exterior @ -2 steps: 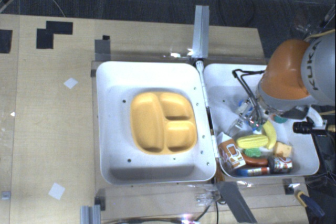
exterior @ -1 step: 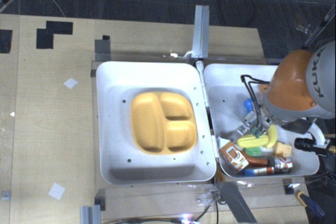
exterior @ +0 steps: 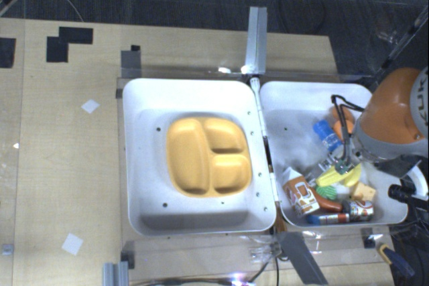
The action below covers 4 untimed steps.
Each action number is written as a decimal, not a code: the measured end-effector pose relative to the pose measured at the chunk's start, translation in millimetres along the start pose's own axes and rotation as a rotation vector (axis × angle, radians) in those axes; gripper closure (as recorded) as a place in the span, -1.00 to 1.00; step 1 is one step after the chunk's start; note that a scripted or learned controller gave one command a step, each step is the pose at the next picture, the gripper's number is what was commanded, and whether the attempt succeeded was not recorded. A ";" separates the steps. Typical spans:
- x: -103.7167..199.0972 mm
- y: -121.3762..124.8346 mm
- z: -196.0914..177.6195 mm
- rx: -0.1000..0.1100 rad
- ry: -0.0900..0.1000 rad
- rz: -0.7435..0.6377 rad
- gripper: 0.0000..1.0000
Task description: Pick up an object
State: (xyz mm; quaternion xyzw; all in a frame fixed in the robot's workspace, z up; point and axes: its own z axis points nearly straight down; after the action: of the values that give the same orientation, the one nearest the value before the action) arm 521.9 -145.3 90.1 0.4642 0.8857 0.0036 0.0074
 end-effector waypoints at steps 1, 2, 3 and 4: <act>-74.6 2.3 2.1 0.004 0.000 -0.182 -1.00; -85.4 65.3 4.4 0.006 0.004 0.014 -1.00; -74.8 111.5 -2.2 0.007 0.004 0.273 -1.00; -77.1 109.5 -14.0 0.009 0.002 0.268 1.00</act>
State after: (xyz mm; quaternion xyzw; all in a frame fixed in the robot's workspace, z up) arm 655.5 -146.4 106.4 0.5785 0.8157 0.0007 0.0040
